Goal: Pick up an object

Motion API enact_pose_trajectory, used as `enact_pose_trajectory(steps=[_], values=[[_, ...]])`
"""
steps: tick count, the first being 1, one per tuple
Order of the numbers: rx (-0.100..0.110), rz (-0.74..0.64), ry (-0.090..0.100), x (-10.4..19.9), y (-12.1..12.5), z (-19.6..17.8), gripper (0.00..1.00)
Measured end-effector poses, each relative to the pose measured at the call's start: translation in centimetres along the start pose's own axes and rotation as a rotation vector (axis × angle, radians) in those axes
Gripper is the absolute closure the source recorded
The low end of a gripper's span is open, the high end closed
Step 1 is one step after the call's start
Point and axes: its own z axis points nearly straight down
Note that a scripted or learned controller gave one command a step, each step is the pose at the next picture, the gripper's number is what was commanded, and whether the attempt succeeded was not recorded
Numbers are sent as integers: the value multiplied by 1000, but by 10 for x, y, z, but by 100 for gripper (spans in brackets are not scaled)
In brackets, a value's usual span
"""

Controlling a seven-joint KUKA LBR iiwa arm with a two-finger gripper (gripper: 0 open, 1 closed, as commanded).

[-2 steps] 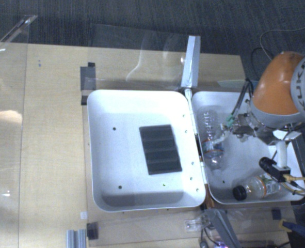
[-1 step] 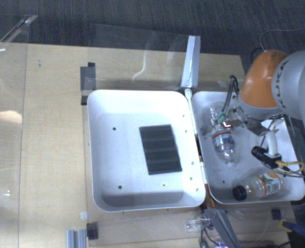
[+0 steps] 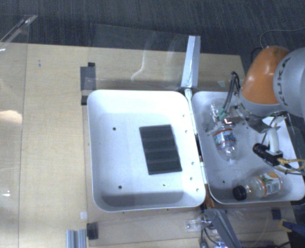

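My gripper [image 3: 222,122] reaches down into the right bin [image 3: 297,190] near its back left corner. It sits right over the top end of a clear plastic bottle with a blue label [image 3: 226,141], which lies along the bin's left side. A second clear bottle with a black cap and a yellow-green label [image 3: 258,186] lies on its side at the front of the same bin. In the left bin [image 3: 106,154], a flat black ribbed rectangular block [image 3: 160,149] rests near the middle.
The grey arm with its orange band [image 3: 263,81] hangs over the back right of the right bin. A narrow divider [image 3: 197,154] separates the two bins. A grey upright bar [image 3: 191,61] stands behind them.
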Motion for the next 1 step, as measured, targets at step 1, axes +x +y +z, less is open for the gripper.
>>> enact_pose_trajectory(steps=[1], values=[[12,-128,4,27,40,-84,100]])
